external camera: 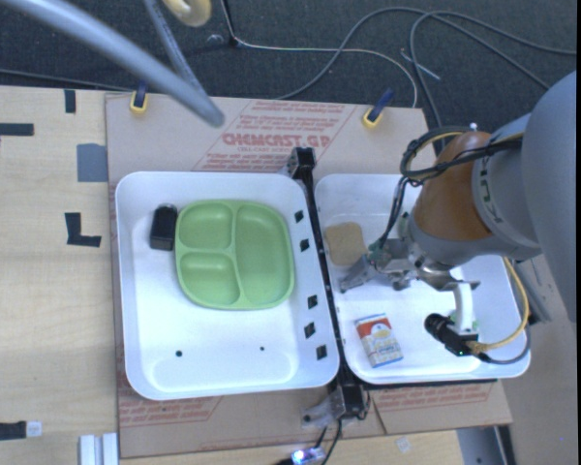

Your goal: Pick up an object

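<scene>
Three candidate objects in the right bin (484,361): a tan flat piece (344,241) at its far left, a small red-and-white carton (379,341) near the front, and nothing lifted, so the pick looks not yet made. Gripper (360,274) sits low over the bin floor just right of the divider, between tan piece and carton, likely lined up for one of them; whether its claw is released or clenched cannot be told under the wrist. Left bin (136,289) holds a green divided plate (235,254) with a black block (163,228) touching its left edge.
</scene>
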{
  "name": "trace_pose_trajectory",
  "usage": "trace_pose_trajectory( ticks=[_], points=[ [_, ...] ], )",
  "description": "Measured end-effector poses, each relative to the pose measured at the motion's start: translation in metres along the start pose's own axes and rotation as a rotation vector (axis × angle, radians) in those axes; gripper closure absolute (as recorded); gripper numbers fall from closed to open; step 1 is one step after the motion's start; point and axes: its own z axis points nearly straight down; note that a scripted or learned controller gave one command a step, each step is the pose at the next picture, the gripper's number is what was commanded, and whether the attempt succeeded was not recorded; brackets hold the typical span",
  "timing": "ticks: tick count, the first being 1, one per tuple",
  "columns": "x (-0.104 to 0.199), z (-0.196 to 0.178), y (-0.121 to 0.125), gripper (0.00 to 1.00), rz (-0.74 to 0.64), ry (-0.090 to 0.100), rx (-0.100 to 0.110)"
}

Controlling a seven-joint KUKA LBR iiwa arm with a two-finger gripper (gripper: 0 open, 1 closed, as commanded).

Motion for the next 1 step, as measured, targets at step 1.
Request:
trace_pose_trajectory(
  ticks=[1],
  points=[
    [0.0, -0.0132, 0.0008, 1.0, -0.001, 0.0, -0.002]
  ],
)
